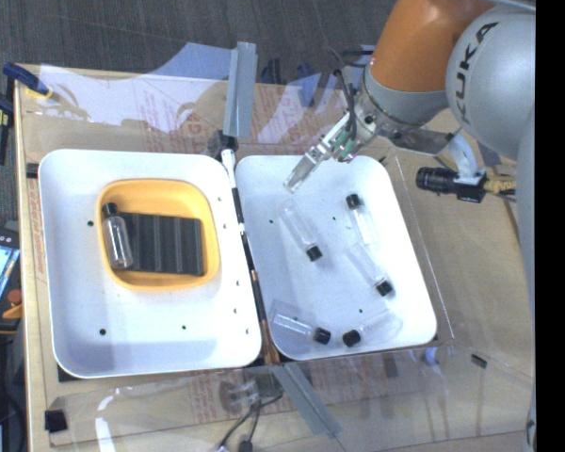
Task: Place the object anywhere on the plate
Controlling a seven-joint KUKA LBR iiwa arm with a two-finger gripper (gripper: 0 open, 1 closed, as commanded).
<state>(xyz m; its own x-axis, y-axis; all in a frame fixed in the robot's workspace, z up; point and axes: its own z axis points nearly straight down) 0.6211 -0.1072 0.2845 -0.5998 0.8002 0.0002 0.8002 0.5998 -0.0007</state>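
A yellow plate [160,193] with a dark ridged middle lies in the left bin [75,328]. On its left side rests a clear vial [120,241], its black cap pointing to the far side. My gripper [298,175] hangs over the far edge of the right bin [410,252], slanting down to the left. It is well apart from the plate, and I see nothing held at its tip. Several more clear vials with black caps lie in the right bin, the nearest [298,228] just below the gripper.
Other vials lie at the right bin's middle [359,220], right [367,269] and front [296,326]. A dark divider rail [245,252] runs between the bins. A grey bar [238,88] stands behind them. The orange and grey arm [433,45] fills the upper right.
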